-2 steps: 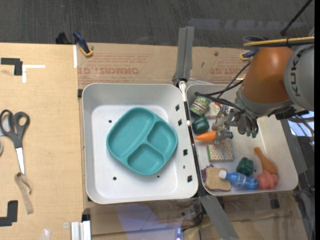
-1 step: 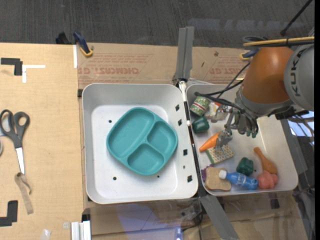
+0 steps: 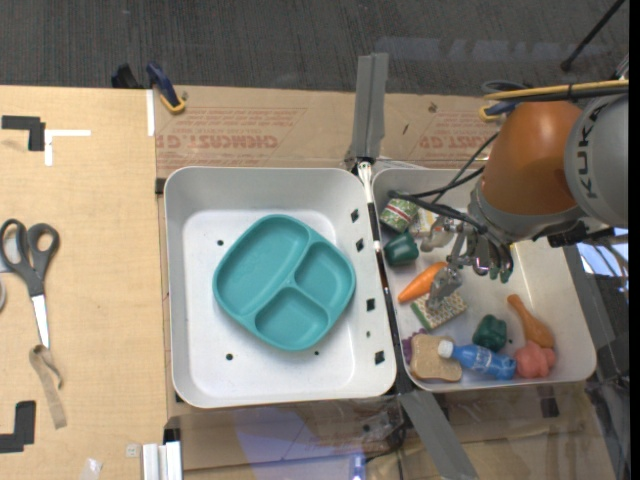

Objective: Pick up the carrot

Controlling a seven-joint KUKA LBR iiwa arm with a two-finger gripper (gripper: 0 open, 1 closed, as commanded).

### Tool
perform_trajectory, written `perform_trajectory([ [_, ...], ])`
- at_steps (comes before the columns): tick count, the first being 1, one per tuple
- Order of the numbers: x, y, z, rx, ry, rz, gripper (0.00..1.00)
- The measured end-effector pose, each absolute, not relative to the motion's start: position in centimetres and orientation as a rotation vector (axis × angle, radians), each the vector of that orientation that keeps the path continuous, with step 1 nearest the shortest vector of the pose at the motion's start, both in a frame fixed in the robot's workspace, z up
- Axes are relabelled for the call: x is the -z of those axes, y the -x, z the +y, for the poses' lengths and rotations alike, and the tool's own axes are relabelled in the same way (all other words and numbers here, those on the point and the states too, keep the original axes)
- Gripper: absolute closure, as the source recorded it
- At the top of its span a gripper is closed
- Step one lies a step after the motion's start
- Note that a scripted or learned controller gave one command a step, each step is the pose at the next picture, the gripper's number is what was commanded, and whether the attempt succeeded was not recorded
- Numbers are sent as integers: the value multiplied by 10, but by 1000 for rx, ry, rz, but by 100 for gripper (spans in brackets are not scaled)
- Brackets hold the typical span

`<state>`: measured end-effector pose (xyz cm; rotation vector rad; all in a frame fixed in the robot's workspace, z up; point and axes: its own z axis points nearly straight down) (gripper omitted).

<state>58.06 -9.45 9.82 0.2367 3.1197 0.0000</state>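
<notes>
The carrot (image 3: 418, 284) is orange and lies at a slant in the right bin (image 3: 572, 298), near its left wall, with its thick end up and to the right. My gripper (image 3: 452, 276) hangs from the grey arm with the orange band and sits right at the carrot's upper right end, low over the bin floor. The wrist hides the spot where the gripper meets the carrot, so I cannot tell whether it touches it.
Around the carrot are a dark green item (image 3: 402, 251), a striped can (image 3: 400, 211), a speckled block (image 3: 441, 311), toast (image 3: 434, 360), a blue bottle (image 3: 481, 359), a green pepper (image 3: 490, 330) and a drumstick (image 3: 527, 320). The left bin (image 3: 190, 358) holds a teal divided plate (image 3: 285, 283). Scissors (image 3: 30, 258) lie far left.
</notes>
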Motion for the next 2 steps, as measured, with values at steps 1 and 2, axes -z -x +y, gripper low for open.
perform_trajectory([
  [1,-108,-582,-94,0,-233,3119,100],
  [2,-108,-582,-94,0,-233,3119,0],
])
